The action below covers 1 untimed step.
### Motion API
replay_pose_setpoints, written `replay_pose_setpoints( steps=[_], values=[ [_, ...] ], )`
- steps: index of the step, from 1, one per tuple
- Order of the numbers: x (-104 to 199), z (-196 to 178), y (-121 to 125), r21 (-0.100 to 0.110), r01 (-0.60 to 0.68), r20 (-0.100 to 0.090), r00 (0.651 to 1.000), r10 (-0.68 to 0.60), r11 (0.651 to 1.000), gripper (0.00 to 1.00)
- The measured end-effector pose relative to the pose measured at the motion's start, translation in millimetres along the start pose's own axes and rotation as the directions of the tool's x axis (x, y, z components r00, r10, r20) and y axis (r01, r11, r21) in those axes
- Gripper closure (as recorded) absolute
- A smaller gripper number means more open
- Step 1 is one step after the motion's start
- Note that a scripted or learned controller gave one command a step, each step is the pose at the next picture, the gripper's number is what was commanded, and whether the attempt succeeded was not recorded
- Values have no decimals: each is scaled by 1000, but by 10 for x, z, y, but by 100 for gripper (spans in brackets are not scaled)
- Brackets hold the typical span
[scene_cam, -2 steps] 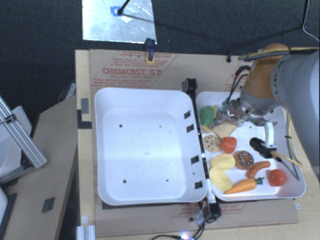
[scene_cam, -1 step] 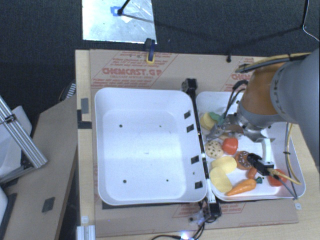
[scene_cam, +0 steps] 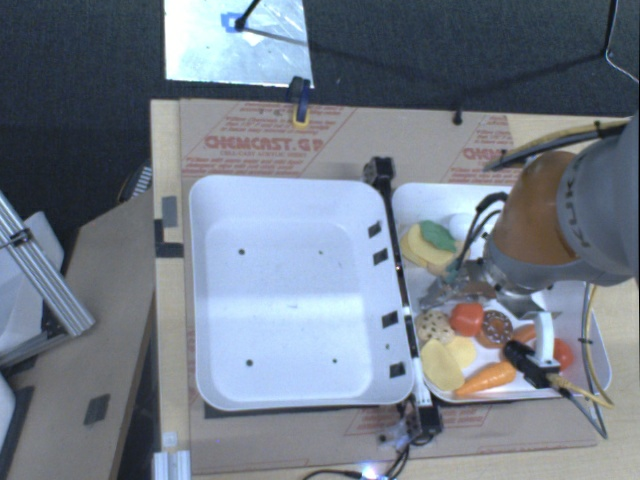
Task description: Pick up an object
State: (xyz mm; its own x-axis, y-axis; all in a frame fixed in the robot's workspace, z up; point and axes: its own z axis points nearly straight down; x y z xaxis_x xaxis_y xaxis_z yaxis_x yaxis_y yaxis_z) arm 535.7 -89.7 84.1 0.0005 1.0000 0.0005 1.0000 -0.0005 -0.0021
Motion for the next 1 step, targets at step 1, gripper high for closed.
replay_pose_setpoints(
  steps=[1],
  values=[
    [721, -717, 270, -2, 1, 1, 1000, -1, 1000, 0]
  ],
)
